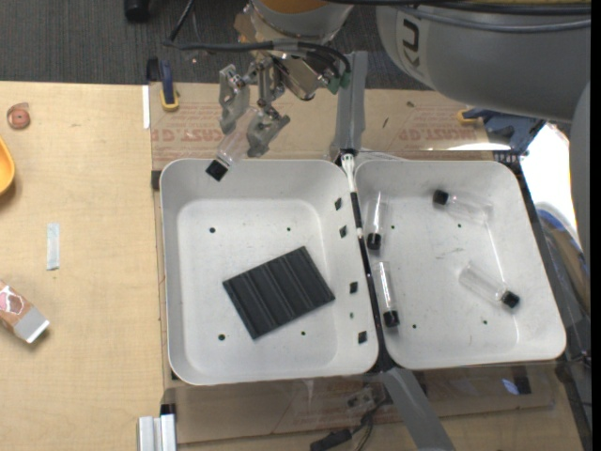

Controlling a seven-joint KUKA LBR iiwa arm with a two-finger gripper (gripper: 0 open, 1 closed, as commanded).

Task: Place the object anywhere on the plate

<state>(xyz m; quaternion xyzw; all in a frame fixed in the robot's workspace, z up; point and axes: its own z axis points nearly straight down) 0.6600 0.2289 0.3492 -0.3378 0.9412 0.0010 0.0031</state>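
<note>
Up at the far left corner of the left bin [178,252], a clear tube with a black cap [223,158] hangs tilted, pinched at its upper end between the jaws of the gripper [246,132]. Its long axis slants down-left, cap lowest, just over the bin's rim. Nearer the bin's middle lies a dark ribbed plate [278,291]. Four similar tubes [474,285] rest in the right bin [535,336] on the table [84,205].

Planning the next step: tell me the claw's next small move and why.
Probably shift toward the camera and lower: the capped clear tube hangs at the claw over the left bin's far rim, while the dark ribbed plate lies on that bin's floor.
</note>
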